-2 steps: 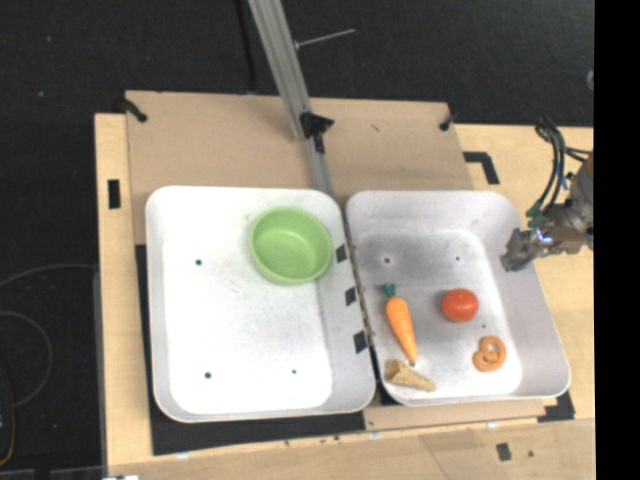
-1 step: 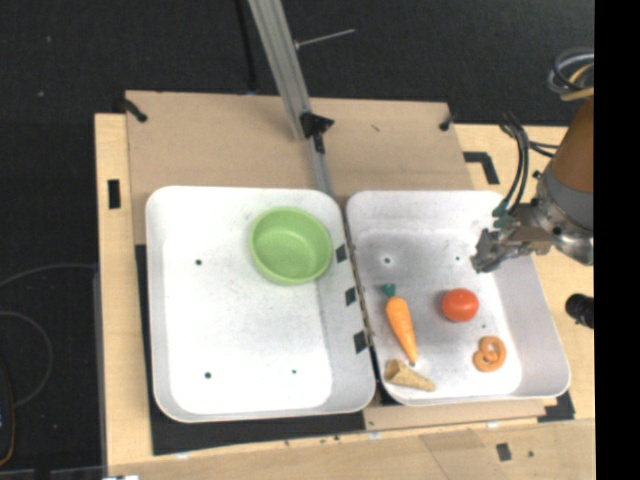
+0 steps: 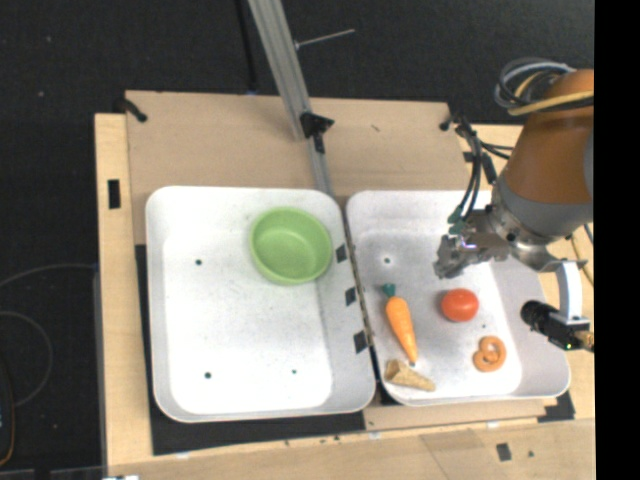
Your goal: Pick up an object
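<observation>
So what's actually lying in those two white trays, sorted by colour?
Green: 1, a bowl in the left tray
Red: 1, a tomato
Orange: 2, a carrot and a small pretzel-shaped ring
Tan: 1, a bread-like chunk
Total: 5, four of them in the right tray.

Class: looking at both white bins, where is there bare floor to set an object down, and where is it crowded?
Most room: left bin, below the green plastic bowl. Right bin is bare along its upper-left; crowded lower down with orange carrot, red tomato, pretzel, and gripper.

One fixed camera looks down (slanted, seemingly from mid height) on both bins.
</observation>
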Tool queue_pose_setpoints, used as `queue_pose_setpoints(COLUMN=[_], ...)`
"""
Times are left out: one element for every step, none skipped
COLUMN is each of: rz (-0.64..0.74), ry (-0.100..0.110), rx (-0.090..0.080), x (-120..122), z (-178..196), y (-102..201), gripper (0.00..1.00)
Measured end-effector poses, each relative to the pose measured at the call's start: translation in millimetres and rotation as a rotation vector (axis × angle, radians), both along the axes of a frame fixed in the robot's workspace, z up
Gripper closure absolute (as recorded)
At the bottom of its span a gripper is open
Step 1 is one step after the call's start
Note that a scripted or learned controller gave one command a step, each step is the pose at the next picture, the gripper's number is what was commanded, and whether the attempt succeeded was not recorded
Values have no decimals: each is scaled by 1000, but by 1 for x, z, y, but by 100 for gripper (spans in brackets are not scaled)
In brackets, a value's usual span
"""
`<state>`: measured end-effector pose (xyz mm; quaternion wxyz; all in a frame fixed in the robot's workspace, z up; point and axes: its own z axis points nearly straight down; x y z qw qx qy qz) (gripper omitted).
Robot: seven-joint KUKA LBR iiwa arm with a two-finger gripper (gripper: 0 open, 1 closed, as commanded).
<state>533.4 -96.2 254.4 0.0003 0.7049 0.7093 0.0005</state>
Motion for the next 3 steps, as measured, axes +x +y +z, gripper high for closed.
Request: queue_pose_setpoints(rz=[-4, 3, 3], ry=[0, -3, -2], rx=[0, 2, 2], x=[-3, -7, -16], z=[-11, -2, 2], y=[55, 112, 161], gripper=[100, 100, 100])
